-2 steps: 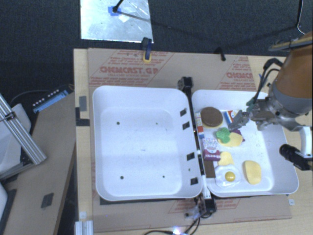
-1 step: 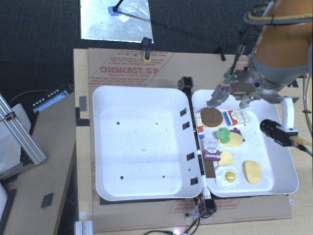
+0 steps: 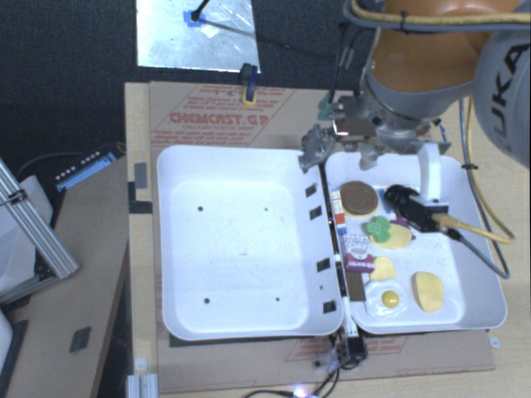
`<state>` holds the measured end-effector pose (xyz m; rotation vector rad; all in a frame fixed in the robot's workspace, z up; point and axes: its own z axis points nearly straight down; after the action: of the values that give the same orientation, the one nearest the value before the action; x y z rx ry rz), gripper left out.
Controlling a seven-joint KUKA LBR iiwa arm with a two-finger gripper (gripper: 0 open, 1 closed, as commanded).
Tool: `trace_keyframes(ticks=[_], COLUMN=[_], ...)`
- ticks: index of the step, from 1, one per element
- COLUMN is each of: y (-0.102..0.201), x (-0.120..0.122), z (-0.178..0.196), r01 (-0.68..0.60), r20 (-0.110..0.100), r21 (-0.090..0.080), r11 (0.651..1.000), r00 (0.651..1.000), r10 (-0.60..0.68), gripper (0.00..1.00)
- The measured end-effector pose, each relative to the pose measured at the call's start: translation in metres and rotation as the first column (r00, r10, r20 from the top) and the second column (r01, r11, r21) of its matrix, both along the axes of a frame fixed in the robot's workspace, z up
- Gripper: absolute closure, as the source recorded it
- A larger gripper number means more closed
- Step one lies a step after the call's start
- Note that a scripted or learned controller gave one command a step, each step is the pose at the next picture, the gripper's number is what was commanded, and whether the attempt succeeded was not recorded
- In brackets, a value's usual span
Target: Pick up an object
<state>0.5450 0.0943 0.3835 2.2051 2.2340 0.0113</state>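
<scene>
Arm: we see the big grey and orange arm (image 3: 440,31) come in from the right, over the top end of the right bin (image 3: 473,305).
Gripper: the gripper (image 3: 328,143) hangs over the top edge of the right bin, close to the wall where the two bins meet.
Grip: we cannot tell if it is open or closed, or if it has hold of anything.
Cookie: a round brown cookie (image 3: 359,197) lies flat near the top of the right bin. It is the toy nearest the gripper, just below it and a bit to the right, not touching it.
Green toy: a green toy (image 3: 378,225) lies under the cookie and touches a yellow toy (image 3: 400,237).
Packet: a small white and purple packet (image 3: 357,247) lies by the bin's left wall.
Egg: a fried egg (image 3: 387,298) lies near the bottom edge, well apart from the gripper.
Lump: a yellow lump (image 3: 428,291) lies just right of the egg.
Strip: a brown strip (image 3: 355,287) lies along the left wall, beside the egg.
Left bin: the left bin (image 3: 232,247) sits beside the right one, and the gripper is near its top right corner.
</scene>
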Motion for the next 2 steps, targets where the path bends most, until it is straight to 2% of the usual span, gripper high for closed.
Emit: trace_keyframes(ticks=[1,2], y=[-0.005,0.035], x=[0.0,-0.033], z=[0.009,-0.004], r01=[0.006,0.005], r20=[-0.002,-0.008], r21=[-0.001,-0.002], r11=[1.0,1.0], r00=[1.0,1.0], r10=[-0.006,-0.005], gripper=[1.0,1.0])
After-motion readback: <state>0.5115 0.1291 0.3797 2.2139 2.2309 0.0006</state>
